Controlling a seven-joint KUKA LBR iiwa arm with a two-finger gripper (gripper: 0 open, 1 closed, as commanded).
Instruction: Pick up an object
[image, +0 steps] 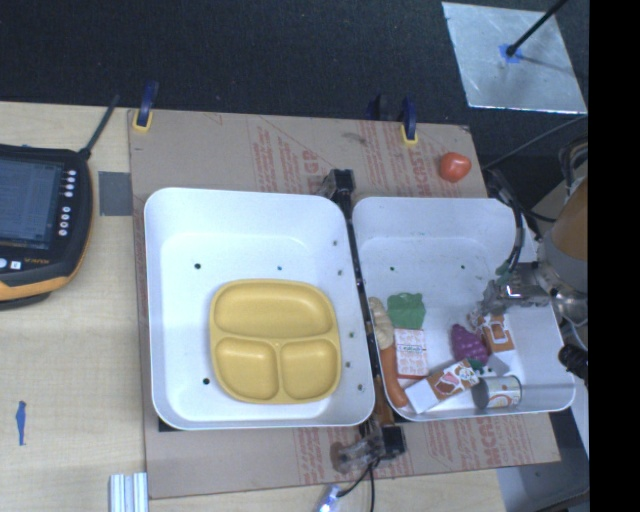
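Note:
My gripper (503, 292) hangs low over the right side of the right bin (430, 225), reaching in from the right edge of the camera view. Just below it lie a small orange-and-white box (497, 334) and a purple toy (467, 343). Further left in the same bin are a green piece (406, 308), a white-and-red packet (411, 352), a beige piece (378, 318) and an orange carrot-like piece (389, 378). Along the front wall lie an orange-and-white carton (450, 384) and a grey can (497, 392). Nothing is visibly held.
The left bin (180, 240) holds a yellow three-compartment tray (275, 340). A red ball-like thing (455, 166) sits on the cardboard behind the right bin. A control pendant (35, 220) rests at the far left of the bench.

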